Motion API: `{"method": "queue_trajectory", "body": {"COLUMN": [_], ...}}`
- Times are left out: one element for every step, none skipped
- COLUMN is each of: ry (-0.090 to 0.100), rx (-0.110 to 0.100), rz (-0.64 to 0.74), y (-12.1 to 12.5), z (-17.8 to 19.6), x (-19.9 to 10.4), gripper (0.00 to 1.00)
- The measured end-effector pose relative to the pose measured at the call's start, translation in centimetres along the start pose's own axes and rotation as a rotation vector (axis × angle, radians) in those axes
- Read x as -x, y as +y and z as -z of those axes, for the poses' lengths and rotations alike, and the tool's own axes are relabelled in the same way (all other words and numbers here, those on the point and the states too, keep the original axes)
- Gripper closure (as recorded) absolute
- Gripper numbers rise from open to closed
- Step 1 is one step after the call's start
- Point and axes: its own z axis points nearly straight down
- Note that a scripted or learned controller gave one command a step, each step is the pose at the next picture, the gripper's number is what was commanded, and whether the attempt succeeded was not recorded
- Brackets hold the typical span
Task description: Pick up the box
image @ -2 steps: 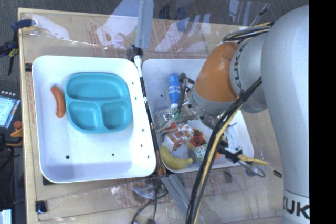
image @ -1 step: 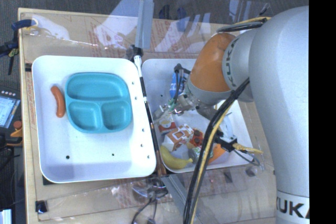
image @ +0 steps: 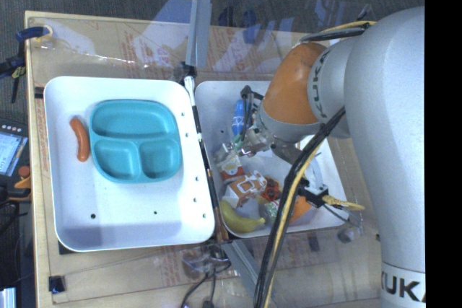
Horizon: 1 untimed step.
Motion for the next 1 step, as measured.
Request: {"method": "queue_trajectory", "body": {"ry": [0.000], "rx": [0.004], "rz": [0.083], "y": [-0.14], "z": [9.16], "x": [-5.49], "gripper": [1.00]}}
